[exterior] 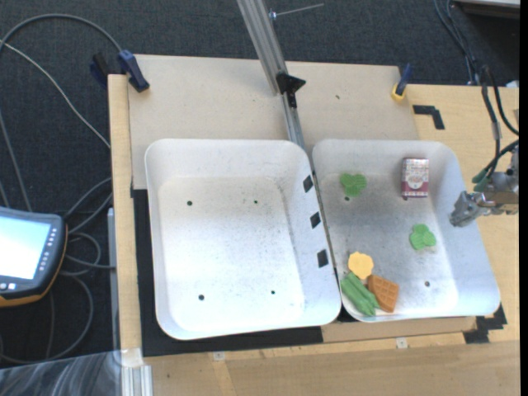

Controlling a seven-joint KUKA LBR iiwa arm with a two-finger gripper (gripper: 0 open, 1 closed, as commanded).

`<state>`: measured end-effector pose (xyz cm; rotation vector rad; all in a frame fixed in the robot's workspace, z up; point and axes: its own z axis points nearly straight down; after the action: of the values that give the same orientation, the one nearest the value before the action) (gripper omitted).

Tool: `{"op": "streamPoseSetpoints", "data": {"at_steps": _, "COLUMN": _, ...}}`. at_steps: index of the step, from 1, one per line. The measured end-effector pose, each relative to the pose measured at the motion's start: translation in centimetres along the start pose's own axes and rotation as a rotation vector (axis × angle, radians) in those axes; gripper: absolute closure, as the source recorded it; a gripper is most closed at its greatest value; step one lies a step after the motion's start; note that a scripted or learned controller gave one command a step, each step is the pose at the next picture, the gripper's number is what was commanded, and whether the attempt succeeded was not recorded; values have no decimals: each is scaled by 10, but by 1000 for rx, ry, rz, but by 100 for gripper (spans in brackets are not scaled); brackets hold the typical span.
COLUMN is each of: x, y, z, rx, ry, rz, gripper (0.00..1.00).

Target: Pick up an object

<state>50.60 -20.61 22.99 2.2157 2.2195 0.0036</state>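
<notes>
The gripper (464, 210) hangs over the right bin's (483, 264) right rim — whether it grips anything, I cannot tell. Inside that bin: a red-and-white carton (415, 177) (upper right), two green pieces (353, 183) (422, 238), and a yellow, green and orange cluster (369, 288) at the lower-left corner.

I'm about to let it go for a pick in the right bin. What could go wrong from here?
1. The yellow piece, green pod and orange waffle sit bunched in the right bin's near corner, against its wall; a grab there may catch two or slip.
2. The claw sits at the bin's right rim, so a straight descent might strike it.
3. The small carton might tip.
</notes>
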Motion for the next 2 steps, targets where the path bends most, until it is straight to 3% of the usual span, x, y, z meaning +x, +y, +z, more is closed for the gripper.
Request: {"op": "streamPoseSetpoints", "data": {"at_steps": 2, "x": 118, "y": 15, "z": -8, "rx": 7, "ry": 7, "rz": -6, "gripper": 100}}
